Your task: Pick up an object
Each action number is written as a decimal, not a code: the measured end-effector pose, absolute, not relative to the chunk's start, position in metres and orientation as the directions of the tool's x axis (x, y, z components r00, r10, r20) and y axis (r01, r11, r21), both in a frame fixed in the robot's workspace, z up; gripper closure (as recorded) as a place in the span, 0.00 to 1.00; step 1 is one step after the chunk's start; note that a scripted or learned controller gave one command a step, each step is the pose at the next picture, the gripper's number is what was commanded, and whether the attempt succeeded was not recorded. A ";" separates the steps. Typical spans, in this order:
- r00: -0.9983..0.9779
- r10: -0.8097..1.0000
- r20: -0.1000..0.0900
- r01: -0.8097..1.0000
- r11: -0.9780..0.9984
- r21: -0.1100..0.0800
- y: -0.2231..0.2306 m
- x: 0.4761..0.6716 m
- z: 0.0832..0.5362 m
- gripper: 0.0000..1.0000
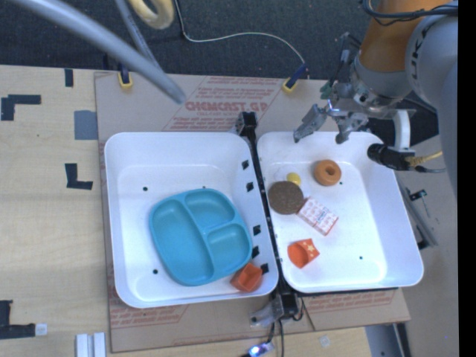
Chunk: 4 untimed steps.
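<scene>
My gripper (325, 129) hangs open above the back edge of the right bin (387, 229), with nothing between its two spread fingers. Below it in that bin lie an orange ring-shaped doughnut (326, 172), a small yellow piece (294, 178), a round brown disc (285, 197), a pink and white packet (318, 216) and an orange-red cup-like piece (303, 253). The doughnut is the nearest of these, just in front of the fingers.
The left bin (126, 199) holds a blue sectioned plate (199, 235) and an orange object (248, 277) at its front right corner. A black divider (256, 192) runs between the bins. A cable (245, 39) and a grey pole (97, 32) cross the back.
</scene>
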<state>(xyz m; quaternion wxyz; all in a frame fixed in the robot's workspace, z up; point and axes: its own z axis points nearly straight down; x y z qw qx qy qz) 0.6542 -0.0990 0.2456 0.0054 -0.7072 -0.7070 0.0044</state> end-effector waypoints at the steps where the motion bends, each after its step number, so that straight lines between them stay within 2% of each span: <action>1: -0.002 1.000 0.000 1.000 0.002 -0.002 -0.099 0.656 0.253 0.00; 2: -0.002 1.000 -0.001 1.000 0.002 -0.006 -0.098 0.658 0.209 0.00; 3: -0.001 1.000 -0.001 1.000 0.001 -0.007 -0.099 0.648 0.160 0.00; 4: -0.001 1.000 -0.001 1.000 0.001 -0.007 -0.106 0.653 0.104 0.00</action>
